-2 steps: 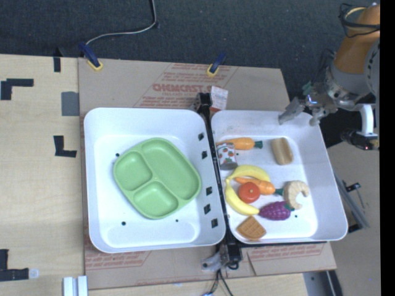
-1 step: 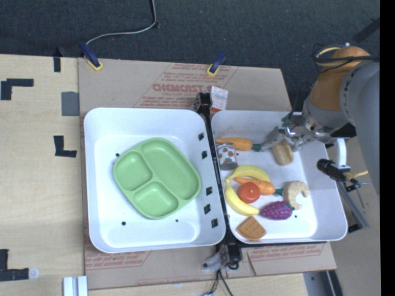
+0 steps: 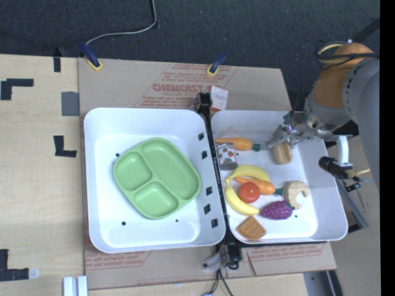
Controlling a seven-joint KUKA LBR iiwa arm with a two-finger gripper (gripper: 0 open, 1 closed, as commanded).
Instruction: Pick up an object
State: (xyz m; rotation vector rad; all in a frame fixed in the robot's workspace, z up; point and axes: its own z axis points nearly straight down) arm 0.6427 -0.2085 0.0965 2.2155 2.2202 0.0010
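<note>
I have the tool (image 3: 285,135) low over the upper right part of the right bin (image 3: 327,224), and just under its tip sits a small tan cork-like block (image 3: 281,153); from this slanted view I cannot tell how the tool stands or whether it touches the block at all, so I won't count anything as held. That block looks like the thing to take: it stands apart from the rest, near the bin's far wall, with bare white floor around it. To do this step well I would centre the tool squarely over the block, come straight down, close firmly on its two flat sides, then lift vertically and watch that the block actually rises before calling it a pick. The wall is close on the upper side, so I judge a steep, upright approach safer than a tilted one. The crowded cluster lower down is a poorer choice: two bananas (image 3: 245,184) curl around a tomato (image 3: 249,192), with a carrot (image 3: 236,144), a bunch of grapes (image 3: 276,211), a bread piece (image 3: 296,193) and a waffle (image 3: 251,228) close by. The left bin (image 3: 99,227) carries a green divided plate (image 3: 157,177). As for writing, the brown cardboard sheet (image 3: 179,82) on the surface reads "CHEMCAST" in red; the small print beneath it and the little label at the bins' joint are too small for me to read.
</note>
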